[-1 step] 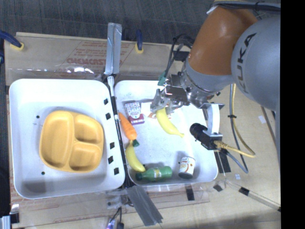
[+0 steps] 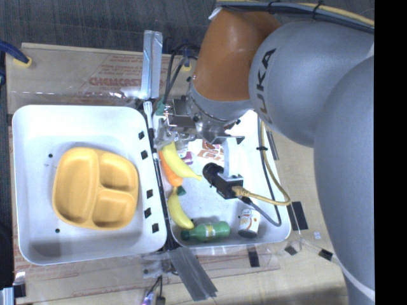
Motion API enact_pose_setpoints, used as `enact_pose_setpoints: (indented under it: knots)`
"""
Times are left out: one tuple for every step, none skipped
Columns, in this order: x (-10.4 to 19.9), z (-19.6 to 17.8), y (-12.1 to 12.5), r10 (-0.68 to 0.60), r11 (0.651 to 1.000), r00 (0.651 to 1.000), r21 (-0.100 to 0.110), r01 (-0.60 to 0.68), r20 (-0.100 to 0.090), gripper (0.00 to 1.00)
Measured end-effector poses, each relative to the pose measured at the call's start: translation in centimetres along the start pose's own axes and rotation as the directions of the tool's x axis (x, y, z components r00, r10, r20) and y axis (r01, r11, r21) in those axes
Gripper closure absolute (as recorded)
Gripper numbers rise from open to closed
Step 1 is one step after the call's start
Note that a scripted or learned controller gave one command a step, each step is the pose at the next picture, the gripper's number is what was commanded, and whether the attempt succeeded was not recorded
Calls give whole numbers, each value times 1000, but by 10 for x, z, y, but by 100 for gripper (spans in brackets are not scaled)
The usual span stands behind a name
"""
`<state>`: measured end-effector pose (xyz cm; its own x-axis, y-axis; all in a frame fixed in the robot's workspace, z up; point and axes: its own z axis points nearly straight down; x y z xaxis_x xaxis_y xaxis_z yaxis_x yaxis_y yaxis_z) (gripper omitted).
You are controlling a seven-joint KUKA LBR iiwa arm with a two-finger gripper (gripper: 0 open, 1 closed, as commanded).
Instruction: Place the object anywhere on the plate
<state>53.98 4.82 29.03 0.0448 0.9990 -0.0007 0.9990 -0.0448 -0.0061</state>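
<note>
A yellow plate (image 2: 95,187) with three compartments lies in the left bin (image 2: 28,126). In the right bin (image 2: 280,230) lie a banana (image 2: 177,162), an orange carrot (image 2: 170,174) under it, a second banana (image 2: 179,213), a green bottle (image 2: 208,231) and a small white-and-red can (image 2: 248,222). My gripper (image 2: 170,132) hangs low over the right bin's upper left corner, just above the top end of the first banana. The wrist and the arm hide much of the right bin.
A black cable plug (image 2: 219,181) with a yellow cable (image 2: 270,199) dangles over the right bin's middle. A metal post (image 2: 152,65) stands behind the bins, at the wall between them. Tape strips (image 2: 194,273) lie on the bench in front.
</note>
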Motion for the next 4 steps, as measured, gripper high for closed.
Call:
enact_pose_setpoints:
  knots:
    - [39,6,-6,-221,975,975,0,221,0,100]
    - [39,-4,-6,-225,974,974,2,225,1,100]
    - [34,-64,46,-372,928,928,-6,372,2,100]
    - [37,100,-27,-452,892,892,-1,452,1,100]
